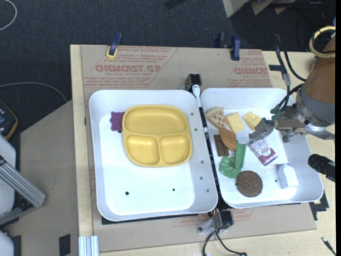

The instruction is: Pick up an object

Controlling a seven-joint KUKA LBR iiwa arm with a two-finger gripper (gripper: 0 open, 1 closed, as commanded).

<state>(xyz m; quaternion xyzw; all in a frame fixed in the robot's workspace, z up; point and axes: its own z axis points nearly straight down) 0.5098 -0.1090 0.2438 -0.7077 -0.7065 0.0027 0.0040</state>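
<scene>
The hand (pixel 262 134) hovers in the right bin (pixel 306 193), just above a maroon snack packet (pixel 264 151) whose long axis runs diagonally toward the bin's near-right corner. Whether the hand is open or closed I cannot tell. A yellow cheese wedge (pixel 251 120) lies just behind, a green toy (pixel 234 163) and brown cookie (pixel 249 183) crowd the left, and a white block (pixel 286 175) lies to the right.

A bench topped with printed brown board (pixel 160 63) carries two white bins, left bin (pixel 106 196) and right bin (pixel 303 188), touching; what look like clamps (pixel 112 48) grip its far edge
</scene>
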